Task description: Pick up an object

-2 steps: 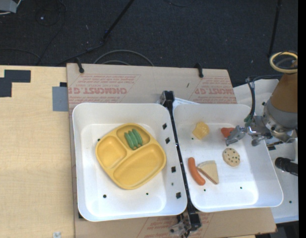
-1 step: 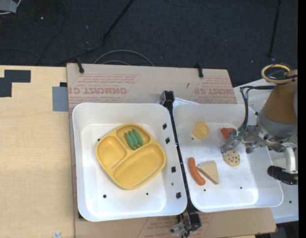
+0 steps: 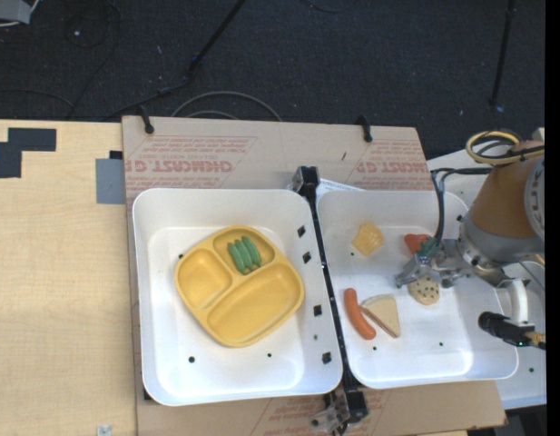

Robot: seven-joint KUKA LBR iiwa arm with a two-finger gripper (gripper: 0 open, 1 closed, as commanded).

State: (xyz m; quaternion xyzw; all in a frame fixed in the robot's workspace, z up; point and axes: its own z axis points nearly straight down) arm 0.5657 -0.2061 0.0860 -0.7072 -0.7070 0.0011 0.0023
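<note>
1. camera view is taken up by two white bins side by side; the right bin (image 3: 447,363) sits at lower right of the frame, the left bin (image 3: 171,352) at lower centre.
2. the gripper (image 3: 427,271) is seen low in the right bin, at centre right of the frame, just above a tan speckled cookie (image 3: 426,292). whether anything is gripped cannot be told.
3. the cookie is judged the likely target: it lies at the middle of the right bin, right of a sandwich wedge (image 3: 385,314) and a sausage (image 3: 358,313).
4. a yellow chunk (image 3: 368,239) and a red piece (image 3: 417,242) lie nearer the bin's upper part.
5. the cookie looks like light, stiff toy food; being flat, it is probably best pinched across its edges.
6. a yellow divided plate (image 3: 207,284) holding green beans (image 3: 245,253) rests in the left bin.
</note>
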